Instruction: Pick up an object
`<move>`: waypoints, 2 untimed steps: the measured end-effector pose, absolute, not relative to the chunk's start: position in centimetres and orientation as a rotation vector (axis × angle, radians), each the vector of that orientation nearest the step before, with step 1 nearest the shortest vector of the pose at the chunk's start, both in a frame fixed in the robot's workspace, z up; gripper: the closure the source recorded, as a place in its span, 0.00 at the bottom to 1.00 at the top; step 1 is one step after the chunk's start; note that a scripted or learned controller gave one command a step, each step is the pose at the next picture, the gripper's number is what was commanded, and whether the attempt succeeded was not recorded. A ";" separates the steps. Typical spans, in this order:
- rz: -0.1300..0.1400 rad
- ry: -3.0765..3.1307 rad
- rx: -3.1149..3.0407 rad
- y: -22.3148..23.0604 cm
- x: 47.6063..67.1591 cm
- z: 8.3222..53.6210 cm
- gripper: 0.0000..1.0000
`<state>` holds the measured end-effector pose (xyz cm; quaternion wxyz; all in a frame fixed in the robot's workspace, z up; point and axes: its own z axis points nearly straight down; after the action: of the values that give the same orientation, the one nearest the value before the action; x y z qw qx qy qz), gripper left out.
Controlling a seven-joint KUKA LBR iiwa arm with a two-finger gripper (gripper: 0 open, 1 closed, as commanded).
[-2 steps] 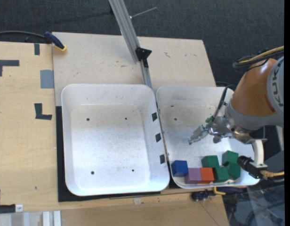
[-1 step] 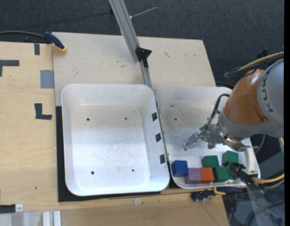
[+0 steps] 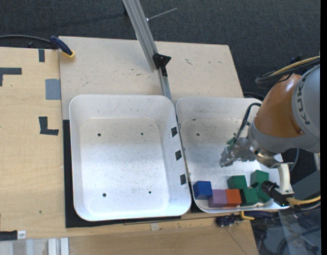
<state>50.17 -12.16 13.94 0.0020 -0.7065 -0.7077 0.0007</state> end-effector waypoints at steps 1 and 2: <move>-0.004 -2.226 -2.222 -11.5 49.7 19.7 1.00; -0.001 -2.224 -2.220 -11.4 49.8 22.1 1.00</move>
<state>49.78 -11.44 22.08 -0.0006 -0.7065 -0.7077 -0.0005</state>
